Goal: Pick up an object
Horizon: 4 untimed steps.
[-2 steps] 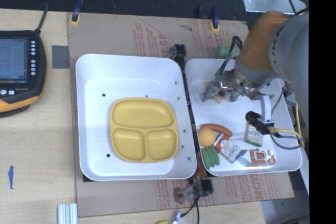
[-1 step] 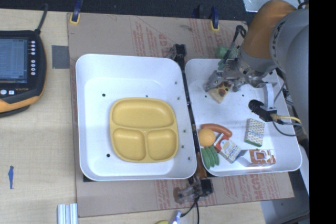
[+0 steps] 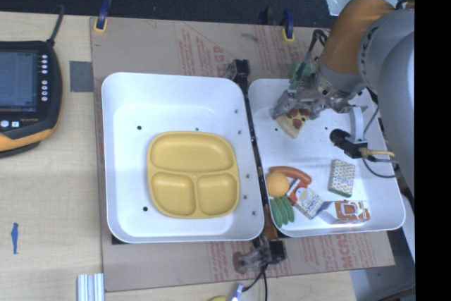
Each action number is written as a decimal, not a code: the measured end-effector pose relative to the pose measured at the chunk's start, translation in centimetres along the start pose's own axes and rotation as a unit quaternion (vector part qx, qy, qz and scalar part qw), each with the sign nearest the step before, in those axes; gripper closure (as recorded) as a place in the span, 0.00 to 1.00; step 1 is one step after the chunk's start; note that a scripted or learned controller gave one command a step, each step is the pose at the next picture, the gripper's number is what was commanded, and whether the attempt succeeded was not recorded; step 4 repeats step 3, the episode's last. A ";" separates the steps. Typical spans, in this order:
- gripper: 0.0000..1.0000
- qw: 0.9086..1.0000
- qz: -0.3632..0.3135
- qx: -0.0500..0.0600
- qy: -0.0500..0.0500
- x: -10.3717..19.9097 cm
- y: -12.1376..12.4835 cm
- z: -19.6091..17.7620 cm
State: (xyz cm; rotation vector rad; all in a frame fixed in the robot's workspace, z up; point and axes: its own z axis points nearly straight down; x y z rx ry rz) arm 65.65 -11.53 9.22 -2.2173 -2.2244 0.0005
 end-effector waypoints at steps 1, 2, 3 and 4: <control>0.00 1.000 0.000 0.001 0.000 0.7 0.0 0.0; 1.00 1.000 -0.001 0.000 0.000 0.6 0.2 -1.4; 1.00 1.000 0.001 0.000 0.000 -1.8 0.0 -1.8; 1.00 1.000 0.001 0.000 0.000 -1.8 0.0 -1.8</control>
